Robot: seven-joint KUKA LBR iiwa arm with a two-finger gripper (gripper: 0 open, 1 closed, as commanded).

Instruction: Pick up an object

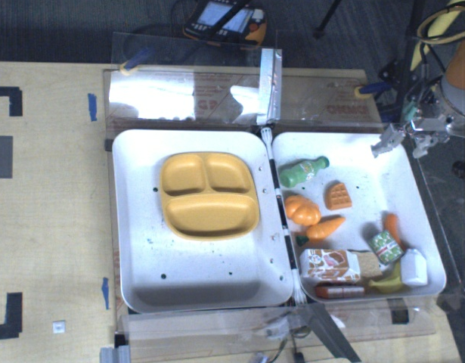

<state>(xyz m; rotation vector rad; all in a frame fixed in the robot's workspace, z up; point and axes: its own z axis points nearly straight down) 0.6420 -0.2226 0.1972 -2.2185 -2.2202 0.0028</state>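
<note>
Toys crowded the right bin's (425, 203) near edge: a carton (332, 264), a white bottle (414, 268) and a banana (389, 282), partly hidden. Farther in lay a carrot (324, 227), an orange (302, 210) and a green bottle (302, 171). The left bin (134, 203) held a yellow tray (209, 195). The end effector (402, 138) hovered over the far right corner, its grip impossible to tell.

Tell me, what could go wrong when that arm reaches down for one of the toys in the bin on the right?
1. The toys near the bin's lower edge are packed tight: the carton, banana and white bottle touch, so a grab there may catch two or nudge neighbours.
2. The green bottle lies on its side and might roll away.
3. The gripper hangs over the bin's far right corner, so coming down there could hit the rim.
</note>
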